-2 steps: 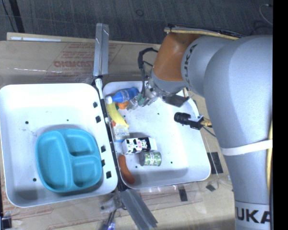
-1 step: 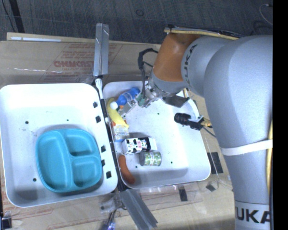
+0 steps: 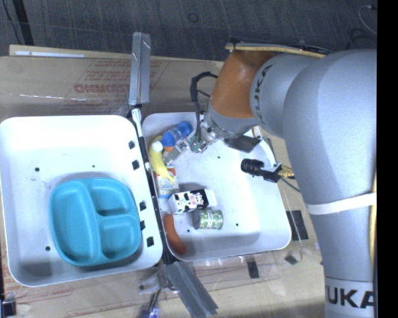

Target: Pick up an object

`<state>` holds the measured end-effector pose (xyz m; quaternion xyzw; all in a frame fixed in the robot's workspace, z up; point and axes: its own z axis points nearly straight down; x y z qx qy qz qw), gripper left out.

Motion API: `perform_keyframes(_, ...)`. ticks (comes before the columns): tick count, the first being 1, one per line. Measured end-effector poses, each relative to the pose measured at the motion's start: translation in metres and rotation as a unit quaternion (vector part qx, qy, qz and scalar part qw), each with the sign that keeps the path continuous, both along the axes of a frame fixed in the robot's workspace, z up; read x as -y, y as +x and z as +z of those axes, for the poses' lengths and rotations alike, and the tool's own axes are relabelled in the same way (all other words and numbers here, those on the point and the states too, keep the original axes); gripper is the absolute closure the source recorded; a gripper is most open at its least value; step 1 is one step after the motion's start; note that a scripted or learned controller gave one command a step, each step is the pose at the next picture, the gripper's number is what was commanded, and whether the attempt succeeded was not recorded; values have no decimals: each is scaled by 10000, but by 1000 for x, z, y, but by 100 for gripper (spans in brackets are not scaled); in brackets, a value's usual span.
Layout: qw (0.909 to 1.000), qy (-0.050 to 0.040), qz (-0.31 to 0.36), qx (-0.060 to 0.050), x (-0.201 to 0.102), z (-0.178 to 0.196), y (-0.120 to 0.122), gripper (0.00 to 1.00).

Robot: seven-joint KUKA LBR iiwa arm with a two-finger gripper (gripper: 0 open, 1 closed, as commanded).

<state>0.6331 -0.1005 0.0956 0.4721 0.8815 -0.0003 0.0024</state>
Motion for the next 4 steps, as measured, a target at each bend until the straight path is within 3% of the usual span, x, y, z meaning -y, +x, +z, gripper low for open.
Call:
perform_keyframes(1,9976,21,-664,-188,0,-10,16,0)
perform_keyframes(2,9978,0,-646,-146,1,1,17,100)
perform_keyframes(3,9977,5,-646,-192,1,-1,15,0)
perform_keyframes(4,9983,11,-564,-135,0,-7,18,0)
